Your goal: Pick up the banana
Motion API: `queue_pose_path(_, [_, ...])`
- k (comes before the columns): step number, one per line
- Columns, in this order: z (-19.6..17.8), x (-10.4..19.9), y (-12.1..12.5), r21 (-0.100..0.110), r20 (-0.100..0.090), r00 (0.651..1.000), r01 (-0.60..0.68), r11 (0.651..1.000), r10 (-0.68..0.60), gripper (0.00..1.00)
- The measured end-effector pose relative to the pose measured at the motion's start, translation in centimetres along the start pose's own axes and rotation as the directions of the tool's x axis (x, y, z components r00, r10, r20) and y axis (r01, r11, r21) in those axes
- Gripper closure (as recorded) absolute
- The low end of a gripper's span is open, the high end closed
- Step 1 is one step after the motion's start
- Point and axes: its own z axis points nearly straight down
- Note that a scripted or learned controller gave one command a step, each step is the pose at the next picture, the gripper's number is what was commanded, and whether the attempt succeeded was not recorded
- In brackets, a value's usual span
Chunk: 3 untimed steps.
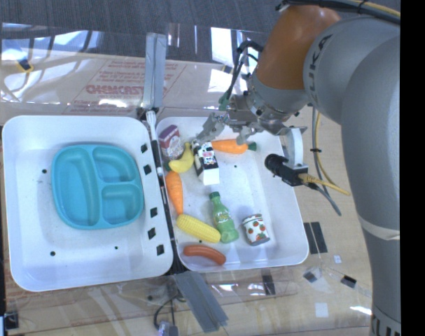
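At the right bin's (296, 247) near edge you have a sausage (204, 254). Just beyond it lie a corn cob (197, 227), a green bottle (223, 218) and a small jar (255, 230). A carrot (174, 192) lies along the left wall. The banana (183, 161) sits past it near the far-left corner, touching a dark can (171, 143), with a milk carton (207, 163) just beside it. Your hand (230, 127) hangs over the far edge, near a second carrot (233, 146); whether its fingers are spread or together cannot be told. The left bin (23, 257) holds a blue divided tray (96, 185).
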Motion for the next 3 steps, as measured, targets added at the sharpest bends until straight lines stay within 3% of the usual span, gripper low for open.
queue_pose_path(1, [4.5,1.8,-7.3,0.001,0.000,0.996,0.094,0.996,-0.094,0.00])
queue_pose_path(2, [10.5,-0.6,-12.5,0.001,-0.001,0.990,0.141,0.990,-0.141,0.00])
queue_pose_path(3, [13.1,-0.8,-12.8,-0.025,0.015,0.954,0.301,0.953,-0.300,0.00])
